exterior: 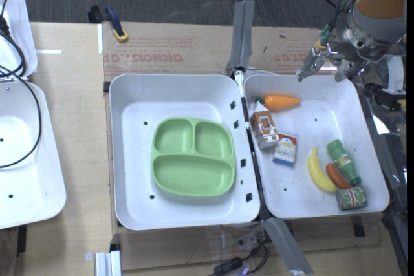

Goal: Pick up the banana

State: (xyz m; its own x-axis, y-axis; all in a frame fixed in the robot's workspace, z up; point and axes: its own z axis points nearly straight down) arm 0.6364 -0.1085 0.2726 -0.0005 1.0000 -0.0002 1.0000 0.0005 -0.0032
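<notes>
The yellow banana [317, 170] lies in the right bin [304, 200], toward its right side, curved and pointing up and down. Its lower end touches a red sausage [338, 176]. My gripper [321, 61] hangs above the far edge of the right bin, well behind the banana and apart from it. Nothing shows between its fingers.
In the right bin lie a carrot [281, 101], a brown carton [263, 127], a small blue-white box [285, 149], a green bottle [342, 159] and a green can [351, 198]. The left bin [129, 158] holds a green divided plate [193, 157].
</notes>
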